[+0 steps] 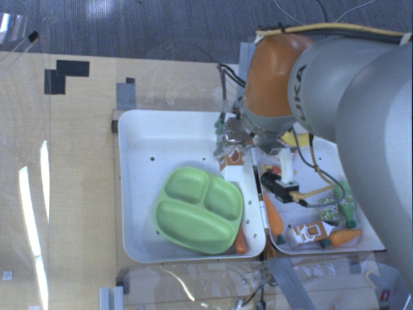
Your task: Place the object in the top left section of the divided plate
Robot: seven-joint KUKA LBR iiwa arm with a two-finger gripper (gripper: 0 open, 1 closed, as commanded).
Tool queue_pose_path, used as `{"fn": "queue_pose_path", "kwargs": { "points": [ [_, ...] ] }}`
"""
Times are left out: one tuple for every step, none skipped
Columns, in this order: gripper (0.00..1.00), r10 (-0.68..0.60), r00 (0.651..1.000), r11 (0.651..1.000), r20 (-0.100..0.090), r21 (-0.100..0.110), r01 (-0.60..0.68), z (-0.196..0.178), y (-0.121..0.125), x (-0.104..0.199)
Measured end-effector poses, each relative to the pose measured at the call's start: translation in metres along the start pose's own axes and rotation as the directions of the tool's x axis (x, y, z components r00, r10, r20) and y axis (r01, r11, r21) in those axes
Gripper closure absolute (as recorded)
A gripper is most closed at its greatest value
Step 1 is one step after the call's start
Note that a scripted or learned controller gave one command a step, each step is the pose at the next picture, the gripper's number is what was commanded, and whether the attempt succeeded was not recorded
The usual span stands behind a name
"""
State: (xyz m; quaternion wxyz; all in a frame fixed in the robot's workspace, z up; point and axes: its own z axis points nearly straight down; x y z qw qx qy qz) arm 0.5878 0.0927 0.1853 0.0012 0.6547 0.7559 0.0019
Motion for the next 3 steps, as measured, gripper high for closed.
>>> {"fn": "queue_pose_path", "kwargs": {
  "points": [
    [1.0, 0.033, 0.999, 0.999, 0.0, 0.0, -0.033, -0.023, 0.027, 0.039],
    [1.0, -0.032, 0.999, 0.999, 0.001, 0.0, 0.032, 0.0, -0.006, -0.026],
    [1.0, -0.137, 0.991, 0.991, 0.002, -0.004, 0.137, -0.09, 0.019, -0.063]
  ]
}}
